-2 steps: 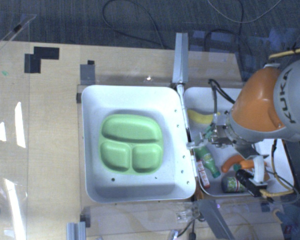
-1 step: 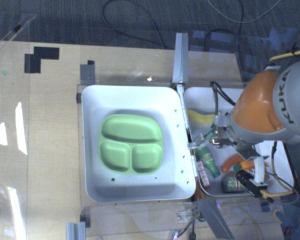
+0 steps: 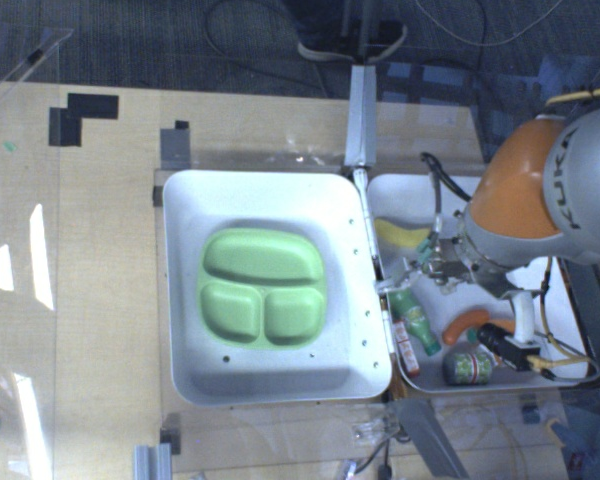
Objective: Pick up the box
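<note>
- The arm point(image 3: 550, 183) reaches in from the right, and its orange band sits over the right bin point(image 3: 420, 193).
- The gripper point(image 3: 432, 266) hangs low over the middle of the right bin, towards that bin's left wall.
- Whether the gripper is open or closed cannot be told (its tip is a tangle of small metal parts from this angle). Nothing can be seen held in it.
- The box point(image 3: 404, 348), narrow with red and white on it, lies flat along the left wall of the right bin, near the front corner. It is in front of the gripper and apart from it.
- A green bottle point(image 3: 417, 320) lies on its side just beside the box, slanting from below the gripper towards the front of the bin.
- A yellow item point(image 3: 400, 234) lies behind the gripper, near the back left of the same bin.
- An orange item point(image 3: 466, 322) lies right of the bottle, and a round green can point(image 3: 467, 368) sits in front of it by the front wall.
- The left bin point(image 3: 180, 228) holds a green divided tray point(image 3: 263, 286) with three compartments, lying flat near the middle.
- Both bins stand side by side on the pale wooden bench point(image 3: 80, 288).
</note>
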Robot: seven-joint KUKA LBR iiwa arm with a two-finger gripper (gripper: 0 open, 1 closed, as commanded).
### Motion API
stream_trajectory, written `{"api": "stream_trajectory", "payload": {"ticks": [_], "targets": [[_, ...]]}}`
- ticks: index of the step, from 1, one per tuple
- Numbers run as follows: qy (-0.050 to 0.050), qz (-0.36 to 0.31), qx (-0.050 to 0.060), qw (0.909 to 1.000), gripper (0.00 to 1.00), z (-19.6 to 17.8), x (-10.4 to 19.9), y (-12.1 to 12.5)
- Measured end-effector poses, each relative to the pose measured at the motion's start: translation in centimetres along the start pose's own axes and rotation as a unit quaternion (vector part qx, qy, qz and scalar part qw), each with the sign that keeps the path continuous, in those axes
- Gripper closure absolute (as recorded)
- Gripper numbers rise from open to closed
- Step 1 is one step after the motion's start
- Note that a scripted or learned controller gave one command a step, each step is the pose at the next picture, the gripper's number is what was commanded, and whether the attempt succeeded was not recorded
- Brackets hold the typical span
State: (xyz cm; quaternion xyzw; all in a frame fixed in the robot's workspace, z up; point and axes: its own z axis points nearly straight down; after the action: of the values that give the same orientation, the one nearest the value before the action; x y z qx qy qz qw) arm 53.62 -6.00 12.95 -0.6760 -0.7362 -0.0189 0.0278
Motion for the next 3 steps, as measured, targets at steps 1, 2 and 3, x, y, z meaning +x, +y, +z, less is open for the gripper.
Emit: {"api": "stream_trajectory", "payload": {"ticks": [1,2,3], "targets": [[-0.033,-0.005,-0.008,0.9994,0.0,-5.5,2.9,2.5],[-0.034,-0.018,-0.007,0.9993,0.0,-5.5,1.2,-2.8],[-0.034,-0.018,-0.007,0.9993,0.0,-5.5,1.2,-2.8]]}}
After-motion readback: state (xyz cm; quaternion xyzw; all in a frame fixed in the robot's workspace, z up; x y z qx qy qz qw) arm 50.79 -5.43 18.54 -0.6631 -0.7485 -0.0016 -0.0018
